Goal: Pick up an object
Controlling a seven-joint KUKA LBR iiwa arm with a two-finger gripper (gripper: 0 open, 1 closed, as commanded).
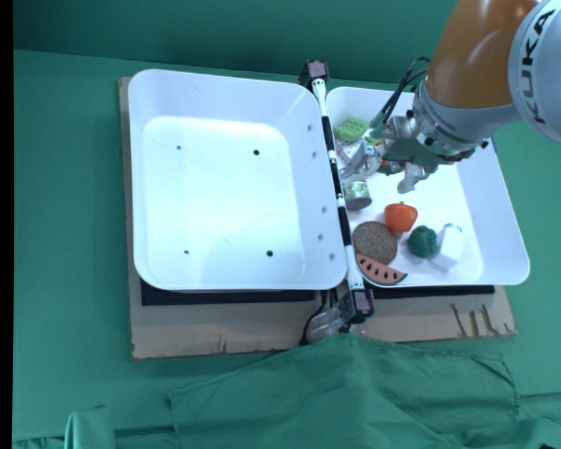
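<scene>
Jaws hang low over the back half of the right bin; whether they are open or closed I cannot tell, since the wrist body and cables cover the fingers, and nothing can be seen held between them.

Green cloth covers the table, and a crumpled fold of it lies along the near edge. On the cloth sits a sheet of brown cardboard, which carries both white bins. A left bin takes up the larger share of the cardboard, its floor marked with a few dark dots. It touches the right bin along a seam where a thin black-and-white rod runs from back to front.

From the right comes the arm, grey with an orange band, bent down toward the right bin.

All the loose objects lie in the right bin, on its left and middle. A brown disc lies near the seam, and a watermelon slice lies just in front of it. A white piece rests toward the front right, just beside a dark green lump. An orange-red pepper sits behind the disc, below the jaws. A small can lies close to the seam. A light green block sits at the back, near the rod.
</scene>
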